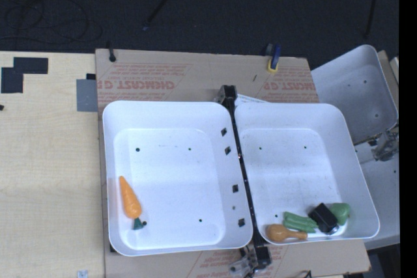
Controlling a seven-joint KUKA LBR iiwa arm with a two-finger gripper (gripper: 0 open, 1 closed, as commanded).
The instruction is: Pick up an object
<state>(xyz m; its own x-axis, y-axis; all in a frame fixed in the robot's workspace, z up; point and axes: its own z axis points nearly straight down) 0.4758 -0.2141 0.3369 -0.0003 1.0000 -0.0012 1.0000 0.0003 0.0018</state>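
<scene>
Camera view: 1 smooth, tapered orange toy carrot (129, 198) with a green stem lies in the left bin (163, 115). In the right bin (293, 115), a black block (324, 218), glossy green pods (300, 222) and a tan gourd (285, 233) cluster together.

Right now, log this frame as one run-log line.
left bin: carrot | right bin: green items, black block, tan gourd | pick: not yet done

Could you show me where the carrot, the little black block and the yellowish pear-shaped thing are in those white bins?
carrot (129, 198): camera view, middle of its orange body, left bin.
black block (323, 217): camera view, its top face, right bin.
pear-shaped thing (281, 233): camera view, its rounded fat end, right bin.
</scene>
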